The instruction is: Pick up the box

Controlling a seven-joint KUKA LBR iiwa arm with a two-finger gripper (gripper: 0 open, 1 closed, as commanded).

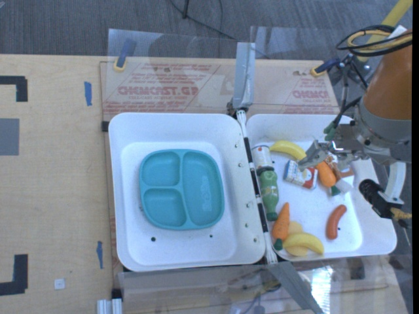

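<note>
The metal two-finger gripper [314,157] hangs over the small white printed box [300,174]; its opening cannot be told.

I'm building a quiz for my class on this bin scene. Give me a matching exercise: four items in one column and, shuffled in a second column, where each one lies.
Items:
1. teal divided plate
2. green bottle
3. sausage
4. box

Places:
A. right bin, along its left wall
B. right bin, just under the gripper
C. left bin, in the middle
D. right bin, towards its right side, near the front

Pairs: 1-C, 2-A, 3-D, 4-B
</note>
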